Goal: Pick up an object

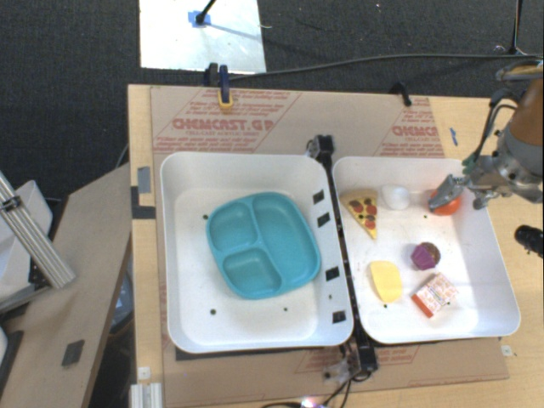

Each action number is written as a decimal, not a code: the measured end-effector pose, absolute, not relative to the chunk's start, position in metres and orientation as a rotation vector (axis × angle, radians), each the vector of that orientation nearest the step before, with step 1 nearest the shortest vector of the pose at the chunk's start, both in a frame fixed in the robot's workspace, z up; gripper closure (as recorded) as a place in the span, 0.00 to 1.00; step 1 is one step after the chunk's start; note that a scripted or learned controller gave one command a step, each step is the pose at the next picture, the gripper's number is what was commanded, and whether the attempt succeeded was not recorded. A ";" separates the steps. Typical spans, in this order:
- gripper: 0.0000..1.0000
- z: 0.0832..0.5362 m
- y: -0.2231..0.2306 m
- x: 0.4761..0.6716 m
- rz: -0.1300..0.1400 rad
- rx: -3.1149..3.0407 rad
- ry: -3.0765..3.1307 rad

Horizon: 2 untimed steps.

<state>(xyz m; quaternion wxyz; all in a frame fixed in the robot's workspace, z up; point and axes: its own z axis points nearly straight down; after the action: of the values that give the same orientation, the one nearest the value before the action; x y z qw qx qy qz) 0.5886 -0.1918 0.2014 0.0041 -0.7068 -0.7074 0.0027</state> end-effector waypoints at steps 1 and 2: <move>0.00 0.208 -0.191 0.591 -0.001 -2.218 -2.226; 0.00 0.147 -0.197 0.592 0.002 -2.219 -2.222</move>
<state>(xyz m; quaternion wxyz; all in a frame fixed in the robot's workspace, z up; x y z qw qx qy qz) 0.5917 -0.1967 0.1468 0.0006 -0.7065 -0.7077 0.0006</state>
